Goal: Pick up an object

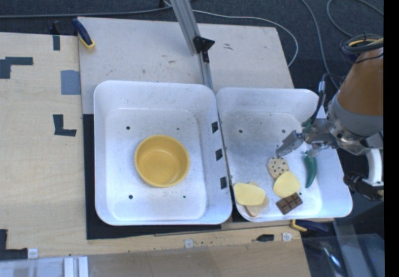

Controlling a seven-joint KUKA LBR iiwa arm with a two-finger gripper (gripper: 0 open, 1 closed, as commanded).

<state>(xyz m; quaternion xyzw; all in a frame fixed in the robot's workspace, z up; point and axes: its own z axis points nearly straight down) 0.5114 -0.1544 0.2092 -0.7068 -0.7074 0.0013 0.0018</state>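
Here, end effector [290, 143] above cracker [277, 166], unlabelled

In the right bin [249, 113], toward five o'clock, lie two yellow pieces [249, 194], a spotted cookie [277, 166], a green pepper [310, 171] and a brown waffle [289, 203]; a yellow bowl [162, 160] sits upright in the left bin [112, 107].

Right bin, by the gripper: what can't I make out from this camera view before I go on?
- Gripper: too small and blurred to read the finger gap.
- Green piece: top end hidden under the wrist.
- Tan piece: mostly covered by the yellow slice.
- Arm: cut off at the right edge.
- Cracker: contact with the second yellow slice is unclear.
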